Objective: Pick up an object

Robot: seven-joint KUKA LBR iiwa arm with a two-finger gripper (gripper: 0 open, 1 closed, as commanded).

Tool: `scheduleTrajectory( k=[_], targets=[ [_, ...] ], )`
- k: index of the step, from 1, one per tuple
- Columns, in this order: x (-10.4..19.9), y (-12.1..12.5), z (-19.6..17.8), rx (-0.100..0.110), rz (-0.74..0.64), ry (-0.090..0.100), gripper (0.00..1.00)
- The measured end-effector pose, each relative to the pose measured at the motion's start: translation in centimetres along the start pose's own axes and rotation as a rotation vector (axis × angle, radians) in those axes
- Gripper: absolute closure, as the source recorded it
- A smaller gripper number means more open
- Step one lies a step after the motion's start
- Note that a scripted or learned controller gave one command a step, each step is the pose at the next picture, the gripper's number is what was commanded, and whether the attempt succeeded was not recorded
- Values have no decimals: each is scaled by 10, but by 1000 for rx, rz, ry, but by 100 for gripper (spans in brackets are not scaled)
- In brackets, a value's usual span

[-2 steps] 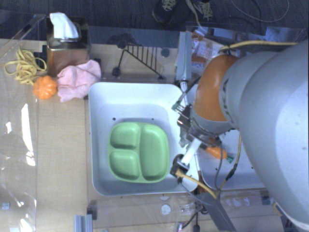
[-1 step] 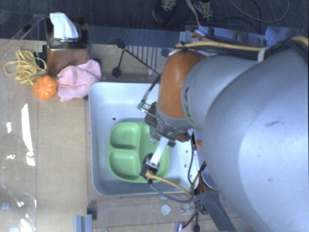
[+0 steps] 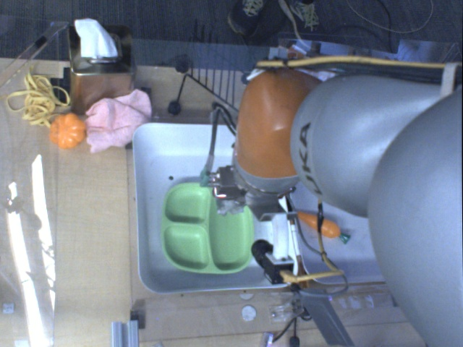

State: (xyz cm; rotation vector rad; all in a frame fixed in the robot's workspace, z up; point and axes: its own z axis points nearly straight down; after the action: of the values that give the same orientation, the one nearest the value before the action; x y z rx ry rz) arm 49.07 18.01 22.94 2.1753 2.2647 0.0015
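From here my arm (image 3: 347,143) fills the right of the frame, its wrist over the middle of the white bin (image 3: 148,194). The gripper (image 3: 230,192) hangs at the upper right rim of the green divided tray (image 3: 206,228), centre-left of frame; I cannot tell its state. A small carrot (image 3: 323,225) lies right of centre, near the arm. I judge a clean pick needs squaring over the tray's edge, descending slowly.

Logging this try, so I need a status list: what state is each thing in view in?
Green tray: flat in the bin, compartments bare.
Carrot: lying in the bin, beside the arm.
Pink cloth: crumpled on the bench.
Small pumpkin: upright beside the cloth.
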Motion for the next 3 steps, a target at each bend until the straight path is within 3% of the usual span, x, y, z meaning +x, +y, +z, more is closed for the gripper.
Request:
scheduleTrajectory(
  k=[1,3],
  targets=[
    [37,15,-23,2,6,-1,100],
    [43,10,-52,2,15,-2,100]
  ],
)
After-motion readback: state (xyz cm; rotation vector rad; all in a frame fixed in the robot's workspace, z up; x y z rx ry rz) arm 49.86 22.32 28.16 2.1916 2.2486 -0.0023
